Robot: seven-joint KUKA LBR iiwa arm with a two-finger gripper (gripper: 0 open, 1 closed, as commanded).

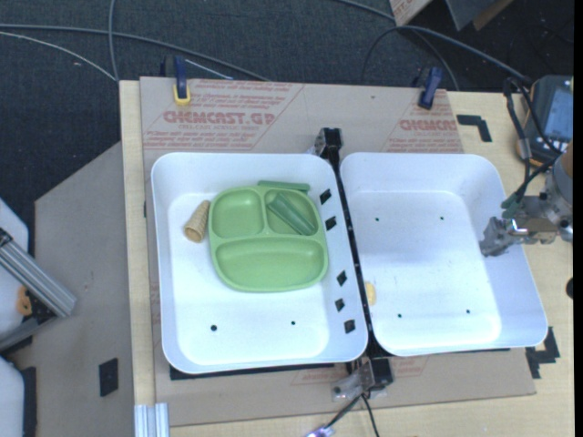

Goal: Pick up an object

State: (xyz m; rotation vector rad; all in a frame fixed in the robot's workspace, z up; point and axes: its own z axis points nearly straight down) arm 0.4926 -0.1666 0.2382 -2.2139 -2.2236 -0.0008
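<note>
the arm reaches in from the right edge, and its gripper (496, 235) sits low over the right rim of the right bin (428, 253), roughly halfway down that side; nothing can be seen between its parts, and whether it is wide or narrow cannot be told from this slant. cables and grey hardware trail behind it toward the frame's edge. the left bin (246, 326) holds a green divided plate (269, 262), lying flat in the upper middle of the bin. a darker green pod-shaped piece (293, 212) lies in the plate's upper right compartment, and a thin dark green strip (284, 187) lies just beyond the plate's top edge. a small tan cone (196, 221) rests on the bin floor, touching or just beside the plate's left rim. a small yellowish bit (370, 292) sits at the right bin's left wall, near the divider between the bins. both bins rest on the bench (228, 116), whose board carries red printing.
</note>
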